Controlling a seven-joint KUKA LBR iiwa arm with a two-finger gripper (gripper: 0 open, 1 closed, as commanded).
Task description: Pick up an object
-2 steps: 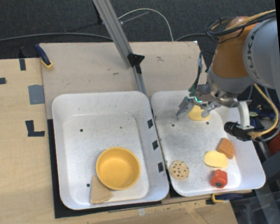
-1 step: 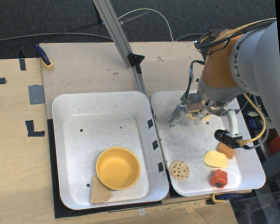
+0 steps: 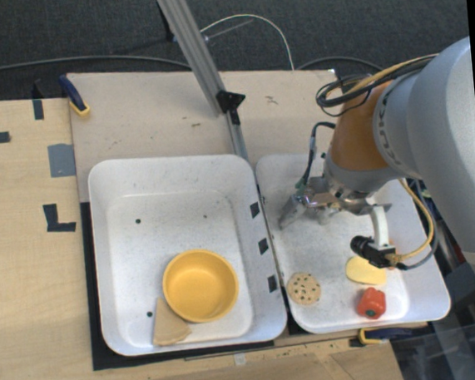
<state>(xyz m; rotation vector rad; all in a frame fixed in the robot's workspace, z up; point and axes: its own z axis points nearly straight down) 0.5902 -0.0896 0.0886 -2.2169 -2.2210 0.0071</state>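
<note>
I am looking down on a pale wooden worktop [image 3: 28, 272] carrying two white bins, dark carpet lying beyond it. The fingers [image 3: 294, 209] are hanging over the right bin [image 3: 317, 319] near its left wall, and I cannot tell how far apart they are. The cookie [image 3: 303, 288], yellow piece [image 3: 366, 271] and red object [image 3: 370, 302] are lying nearer the front, apart from them.

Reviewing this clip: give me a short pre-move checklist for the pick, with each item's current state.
1. Targets in the right bin: cookie, yellow piece, red object - ok.
2. Gripper over the right bin - ok.
3. Gripper lined up over a target - not ok; it sits near the bin's upper left, objects lie lower.
4. Finger opening - cannot tell.
5. Anything held - cannot tell.
6. Left bin holds yellow bowl and tan wedge - ok.
</note>
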